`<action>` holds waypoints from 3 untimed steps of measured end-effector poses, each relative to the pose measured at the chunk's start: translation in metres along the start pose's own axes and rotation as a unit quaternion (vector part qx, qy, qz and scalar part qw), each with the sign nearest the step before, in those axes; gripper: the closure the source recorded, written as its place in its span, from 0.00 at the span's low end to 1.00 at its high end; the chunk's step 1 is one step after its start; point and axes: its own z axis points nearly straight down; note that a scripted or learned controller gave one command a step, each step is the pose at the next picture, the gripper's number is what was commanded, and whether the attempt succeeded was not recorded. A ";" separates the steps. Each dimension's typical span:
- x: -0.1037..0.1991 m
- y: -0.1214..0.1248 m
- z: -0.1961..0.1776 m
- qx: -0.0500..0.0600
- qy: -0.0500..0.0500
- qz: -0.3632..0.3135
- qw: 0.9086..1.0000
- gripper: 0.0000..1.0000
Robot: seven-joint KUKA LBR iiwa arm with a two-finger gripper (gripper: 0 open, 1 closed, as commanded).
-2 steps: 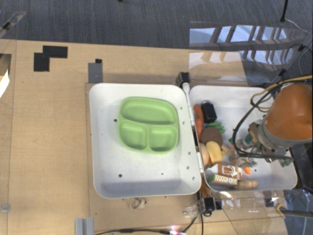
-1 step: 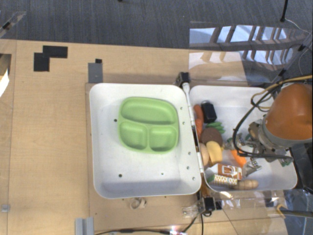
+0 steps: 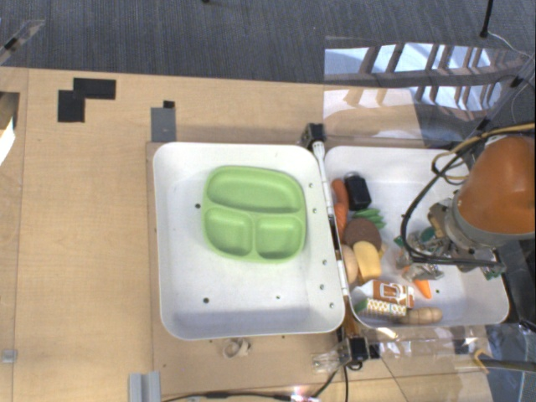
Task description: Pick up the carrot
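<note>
In right bin [image 3: 469,162], carrot [image 3: 339,201] lying against left wall, beside black item [image 3: 358,191] and brown item [image 3: 362,229]. Gripper [image 3: 427,262] well apart near right side; grip state impossible to tell. Best approach: descend along carrot's length, avoiding wall and neighbours.

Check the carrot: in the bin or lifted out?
In the bin. The carrot lies along the right bin's left wall, beside a black item.

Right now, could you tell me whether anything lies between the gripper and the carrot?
Yes. The carrot lies against the right bin's left wall, and a black object and a brown piece sit close beside it, on the gripper's side.
</note>
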 end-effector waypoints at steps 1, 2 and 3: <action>-0.017 0.012 -0.029 -0.004 0.009 0.149 0.989 1.00; -0.016 0.012 -0.029 -0.004 0.009 0.150 0.989 0.00; -0.017 0.018 -0.004 0.003 -0.003 0.132 0.991 0.00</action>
